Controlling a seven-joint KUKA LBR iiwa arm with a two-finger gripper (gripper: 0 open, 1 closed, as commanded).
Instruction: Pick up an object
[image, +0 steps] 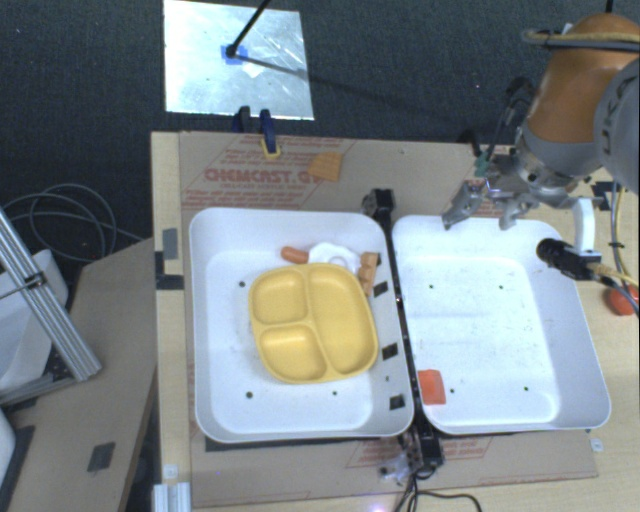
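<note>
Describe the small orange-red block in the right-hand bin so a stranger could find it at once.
Start at the right bin, the one the claw hangs over at its far edge. Follow its floor to the near left corner, next to the divider between the two bins. The orange-red block lies there alone, small and squarish, far from the yellow divided tray in the left bin.

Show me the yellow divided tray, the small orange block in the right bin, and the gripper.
yellow divided tray (312, 325): camera view, central ridge.
orange block (431, 386): camera view, top face.
gripper (481, 215): camera view, midway between its fingertips.
</note>
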